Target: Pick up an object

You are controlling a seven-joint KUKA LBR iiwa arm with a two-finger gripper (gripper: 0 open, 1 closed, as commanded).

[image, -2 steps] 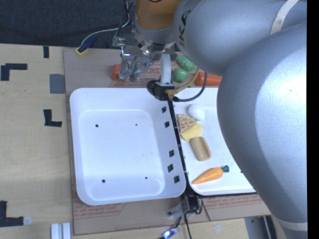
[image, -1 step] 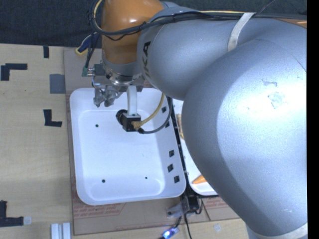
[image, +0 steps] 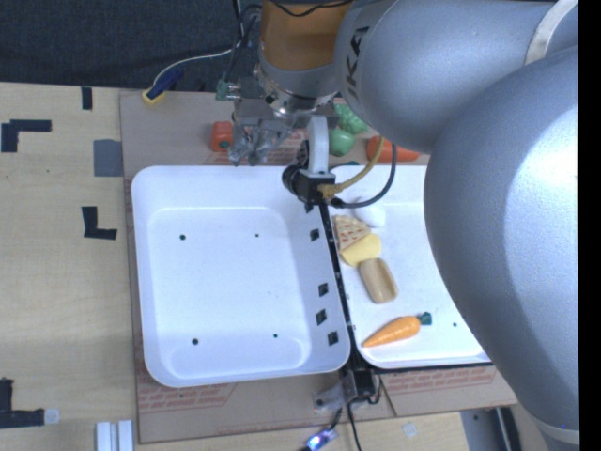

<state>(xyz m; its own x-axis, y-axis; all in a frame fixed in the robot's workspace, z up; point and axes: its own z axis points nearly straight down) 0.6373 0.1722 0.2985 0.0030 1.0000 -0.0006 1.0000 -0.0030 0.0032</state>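
Orange carrot (image: 392, 330) untouched in right bin (image: 441, 350); gripper (image: 250, 147) sits past left bin (image: 225, 289) far edge. Pre-grasp imo, can't tell open/closed. Next: reposition over carrot, descend.

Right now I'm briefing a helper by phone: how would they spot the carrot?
Find the right-hand white bin, partly under the grey arm. Near its front edge lies the carrot, orange, pointed, with a small green stub. The tan bread roll and yellow wedge behind it are paler and blunt.
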